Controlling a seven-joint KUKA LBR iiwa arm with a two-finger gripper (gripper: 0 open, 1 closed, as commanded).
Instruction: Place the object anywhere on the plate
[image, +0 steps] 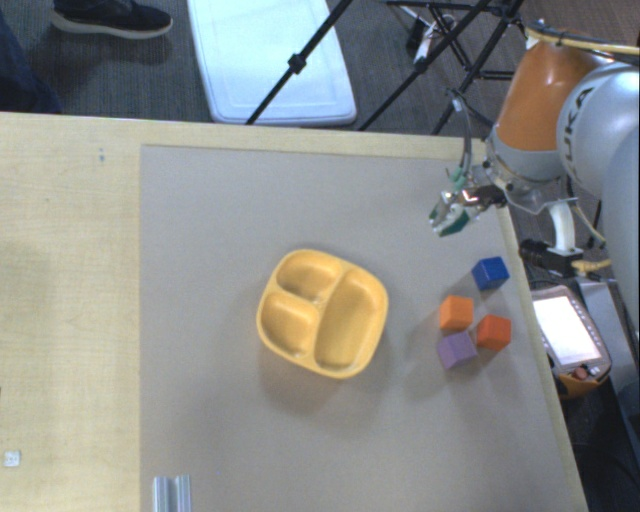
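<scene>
A yellow plate (323, 312) with three compartments sits in the middle of the grey mat. To its right lie a blue cube (490, 273), an orange cube (456, 312), a red-orange cube (494, 331) and a purple cube (457, 349), close together. My gripper (451, 213) hangs above the mat at the upper right, up and slightly left of the blue cube and well clear of the plate. I see no cube at the gripper's tip.
The grey mat (200, 300) lies on a wooden bench (60, 300). The arm's orange band (535, 85) and grey body stand at the right edge. A small screen device (568, 330) lies just off the mat's right side.
</scene>
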